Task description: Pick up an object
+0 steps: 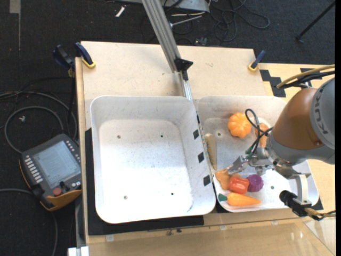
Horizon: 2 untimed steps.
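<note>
Bins sit side by side on the table (138, 68): the left bin (106, 143) is white and speckled with small dark marks, and the right bin (218, 111) carries all the loose objects. The arm (303, 121) comes in from the right, its orange band and grey casing covering much of the right bin's far side and hiding whatever lies under it.

The tool (237, 167) reaches down toward the middle of the right bin, a metallic tip slanting to the lower left. Its fingers blend with the bin's pale floor and the wiring around them, so I cannot tell whether they are spread or pressed together, nor whether anything sits between them.

Just below the tip lies a red pepper (239, 184), with a purple object (256, 183) touching its right side; the purple one is partly covered by the arm's fittings and its kind is hard to make out. A carrot (242, 199) lies along the near rim below both. An orange piece (222, 179), half hidden by the pepper and the tip, sits to their left. A small orange pumpkin (239, 125) rests farther back, well apart from that cluster, with a dark cable looping just beside it. A pale stick-like object (211, 149) lies along the bin's left wall.

Off the table to the left, a control pendant (50, 167) rests on the dark floor, cables trailing.
</note>
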Each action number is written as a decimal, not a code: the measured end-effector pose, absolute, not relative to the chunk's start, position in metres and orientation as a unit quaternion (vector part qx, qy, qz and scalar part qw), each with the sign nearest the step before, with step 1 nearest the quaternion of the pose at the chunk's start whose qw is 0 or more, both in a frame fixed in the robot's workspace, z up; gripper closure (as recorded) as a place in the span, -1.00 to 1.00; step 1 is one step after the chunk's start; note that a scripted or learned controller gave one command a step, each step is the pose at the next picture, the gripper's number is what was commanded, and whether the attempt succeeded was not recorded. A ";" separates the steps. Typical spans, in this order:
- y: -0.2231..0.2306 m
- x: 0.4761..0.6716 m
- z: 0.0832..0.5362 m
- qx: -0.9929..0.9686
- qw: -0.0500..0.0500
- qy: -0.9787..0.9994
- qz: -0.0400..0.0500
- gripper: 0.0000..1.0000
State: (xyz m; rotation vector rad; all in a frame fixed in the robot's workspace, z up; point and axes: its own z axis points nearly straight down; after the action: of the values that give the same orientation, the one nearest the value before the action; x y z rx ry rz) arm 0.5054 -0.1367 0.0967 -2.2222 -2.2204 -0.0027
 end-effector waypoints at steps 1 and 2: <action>-0.137 0.506 0.107 -0.707 -0.001 -0.707 -0.001 1.00; -0.131 0.506 0.169 -0.706 -0.003 -0.708 -0.002 1.00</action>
State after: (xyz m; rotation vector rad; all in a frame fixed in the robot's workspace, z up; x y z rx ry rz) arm 0.5055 -0.1313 0.1687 -2.2216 -2.2290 -0.0050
